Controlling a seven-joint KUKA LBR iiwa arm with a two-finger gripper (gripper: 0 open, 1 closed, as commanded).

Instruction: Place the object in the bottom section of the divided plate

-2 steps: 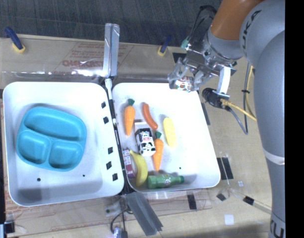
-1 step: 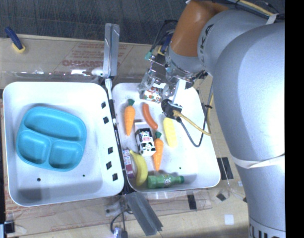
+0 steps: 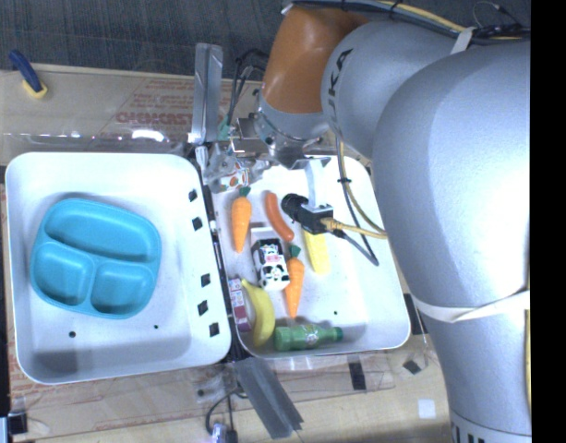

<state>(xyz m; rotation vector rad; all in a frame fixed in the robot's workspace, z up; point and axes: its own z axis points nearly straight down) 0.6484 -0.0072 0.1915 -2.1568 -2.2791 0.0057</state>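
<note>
The blue divided plate (image 3: 98,257) lies in the left bin (image 3: 42,340), with one wide section on its far side and two smaller ones on its near side. Nothing lies on it. My gripper (image 3: 233,169) hangs over the far left corner of the right bin (image 3: 379,326), just beyond an orange carrot (image 3: 239,220). Below it the bin holds a red-orange carrot (image 3: 279,216), a third carrot (image 3: 294,286), a cow-patterned carton (image 3: 271,264), a yellow corn cob (image 3: 316,252), a banana (image 3: 258,310) and a green bottle (image 3: 306,336). I see nothing held in the gripper.
The divider wall (image 3: 209,247) between the two bins runs close to the left of the gripper. The arm's grey body (image 3: 449,201) covers the right side of the right bin. A black cable plug (image 3: 306,212) hangs over the vegetables.
</note>
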